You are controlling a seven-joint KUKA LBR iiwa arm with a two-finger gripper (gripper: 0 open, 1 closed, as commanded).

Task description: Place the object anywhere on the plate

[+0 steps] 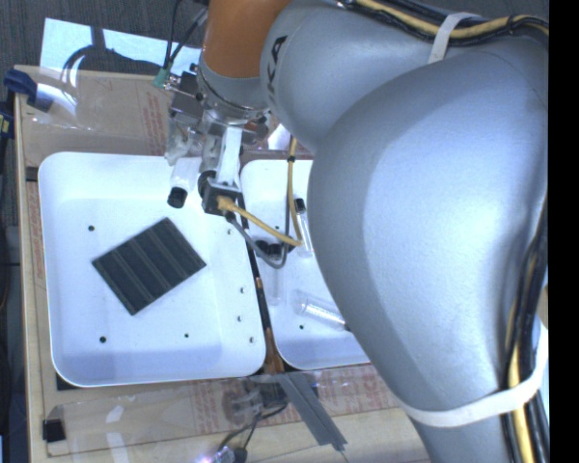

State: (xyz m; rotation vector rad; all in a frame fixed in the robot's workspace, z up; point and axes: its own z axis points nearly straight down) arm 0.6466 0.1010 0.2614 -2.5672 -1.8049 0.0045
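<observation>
Status: placement not complete. The dark ribbed plate (pixel 150 264) lies flat and skewed on the floor of the left bin (pixel 72 196), and nothing rests on its surface. The gripper (pixel 185 167) hangs over the upper right corner of that bin, close to the wall shared with the right bin (pixel 299 355) and well apart from the plate. Whether the gripper is released or clenched cannot be determined at this angle. A small black piece (pixel 177 198) sits directly under the gripper's lower end. This is judged to be the object to place. The view does not show whether it is carried or resting on the bin floor. A clear piece (pixel 318 309) lies on the floor of the right bin, partly under the arm (pixel 415 210), which covers most of that bin. Remaining work, as judged from this layout: confirm that the object is secured, carry it down and to the left until it is above the plate, lower it onto the ribbed surface, let go, then withdraw. If the black piece is not secured, the pick-up itself is also outstanding
</observation>
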